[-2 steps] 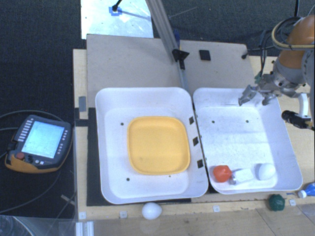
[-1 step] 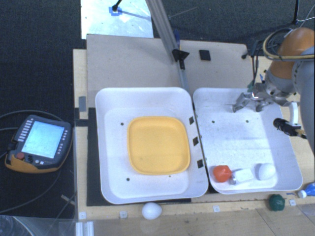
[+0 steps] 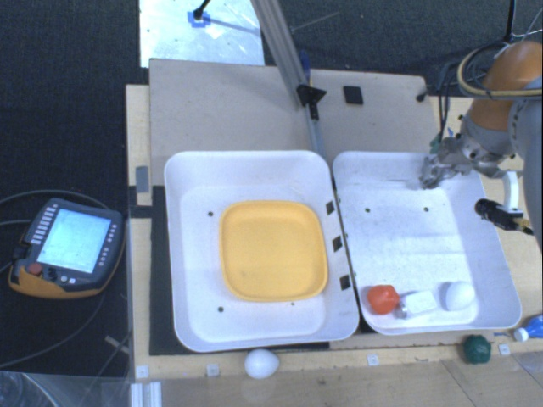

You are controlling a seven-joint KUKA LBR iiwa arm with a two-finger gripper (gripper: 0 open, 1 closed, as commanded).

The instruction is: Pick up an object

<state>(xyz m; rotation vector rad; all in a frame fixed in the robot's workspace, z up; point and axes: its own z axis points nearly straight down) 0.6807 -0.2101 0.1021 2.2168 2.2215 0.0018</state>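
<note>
The arm (image 3: pixel 501 100) enters from the right, its orange band high at the upper right corner of the view. The gripper (image 3: pixel 433 175) sits over the far edge of the right bin (image 3: pixel 424 236), near that bin's upper right corner. Nothing is seen between its tips; whether it is released or clenched cannot be told at this size and angle.

Candidate objects lie in a row along the near edge of the right bin, well apart from the gripper: a red-orange ball (image 3: pixel 382 298) at the left, a white block (image 3: pixel 417 303) touching or just beside it, and a white egg (image 3: pixel 458 295) to the right.

The left bin (image 3: pixel 191 227) holds a yellow plate (image 3: pixel 274 250), lying flat at its centre.

Outside the bins, on the bench's near edge, a second white egg (image 3: pixel 261 364) rests below the left bin and a dark green ball (image 3: pixel 476 348) sits below the right bin's corner. A pendant (image 3: pixel 66 247) with a lit screen lies on the floor at the left.
</note>
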